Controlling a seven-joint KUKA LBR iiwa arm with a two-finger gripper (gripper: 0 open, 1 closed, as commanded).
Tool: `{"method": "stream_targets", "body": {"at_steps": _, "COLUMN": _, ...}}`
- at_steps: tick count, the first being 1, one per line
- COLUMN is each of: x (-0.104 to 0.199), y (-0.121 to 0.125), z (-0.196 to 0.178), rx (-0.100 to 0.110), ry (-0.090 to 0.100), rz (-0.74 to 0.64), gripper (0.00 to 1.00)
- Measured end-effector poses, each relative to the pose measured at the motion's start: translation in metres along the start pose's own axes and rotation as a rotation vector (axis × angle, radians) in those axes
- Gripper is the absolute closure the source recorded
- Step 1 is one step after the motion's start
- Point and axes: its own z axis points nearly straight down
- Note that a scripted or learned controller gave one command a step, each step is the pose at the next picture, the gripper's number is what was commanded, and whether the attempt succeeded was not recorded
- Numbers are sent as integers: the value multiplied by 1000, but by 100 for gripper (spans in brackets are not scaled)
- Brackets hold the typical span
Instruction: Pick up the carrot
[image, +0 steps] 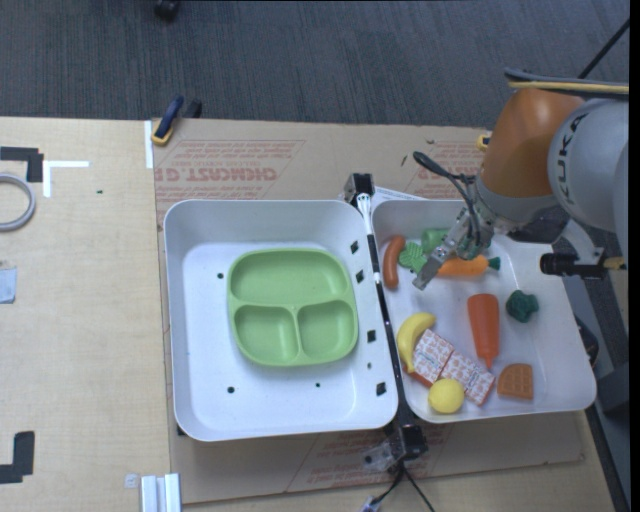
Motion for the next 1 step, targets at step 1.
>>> {"method": "stream_targets", "body": {"at_steps": 1, "x": 24, "y": -3, "z": 11, "rx": -16, "ry": -8, "rz": 62, "gripper": 0}}
